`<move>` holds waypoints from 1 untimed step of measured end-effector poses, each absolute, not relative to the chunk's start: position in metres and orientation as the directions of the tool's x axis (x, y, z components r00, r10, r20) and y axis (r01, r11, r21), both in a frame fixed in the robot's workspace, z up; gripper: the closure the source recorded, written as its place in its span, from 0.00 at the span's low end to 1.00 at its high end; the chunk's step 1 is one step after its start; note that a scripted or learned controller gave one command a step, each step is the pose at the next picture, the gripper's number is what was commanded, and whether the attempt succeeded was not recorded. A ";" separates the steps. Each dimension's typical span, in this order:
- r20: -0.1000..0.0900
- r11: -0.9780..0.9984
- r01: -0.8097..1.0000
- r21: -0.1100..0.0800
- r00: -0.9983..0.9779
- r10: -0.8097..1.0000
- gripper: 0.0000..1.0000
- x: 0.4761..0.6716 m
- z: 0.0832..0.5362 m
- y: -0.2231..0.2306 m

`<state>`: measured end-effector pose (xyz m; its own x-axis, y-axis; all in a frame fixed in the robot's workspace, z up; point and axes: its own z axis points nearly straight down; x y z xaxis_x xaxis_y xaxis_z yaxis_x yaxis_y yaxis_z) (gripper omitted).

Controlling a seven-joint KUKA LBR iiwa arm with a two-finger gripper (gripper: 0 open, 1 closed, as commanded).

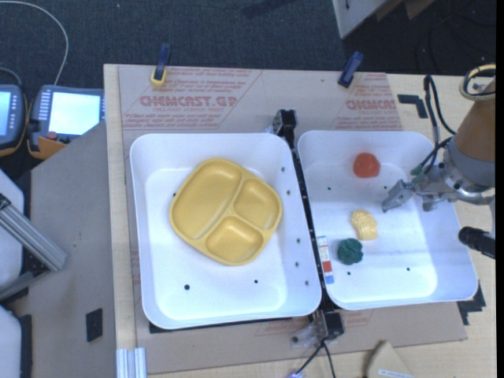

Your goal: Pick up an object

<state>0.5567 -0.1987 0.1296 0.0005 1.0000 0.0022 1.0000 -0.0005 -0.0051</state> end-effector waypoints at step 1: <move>0.002 0.000 1.000 -0.005 0.000 1.000 0.00 0.556 0.082 -0.198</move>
